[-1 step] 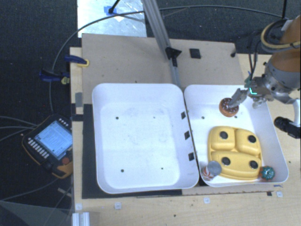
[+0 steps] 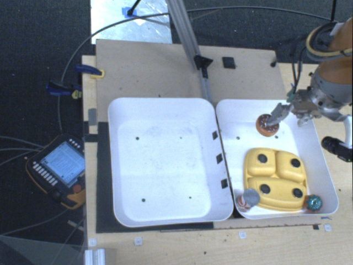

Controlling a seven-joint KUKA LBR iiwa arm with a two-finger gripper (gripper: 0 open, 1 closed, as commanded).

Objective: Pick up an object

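A small round brown object (image 2: 267, 125) is lying near the back of the right bin (image 2: 231, 115). The hand (image 2: 276, 116) is hanging just above it, touching or nearly so; its grip state is impossible to tell. Nearer the front, a yellow moulded tray (image 2: 276, 180) is sitting between a grey piece (image 2: 251, 197) and a teal ball (image 2: 314, 203).

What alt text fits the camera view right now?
The end effector hovers over a small brown round object in the right bin, above a yellow tray. The left bin lies beside it.
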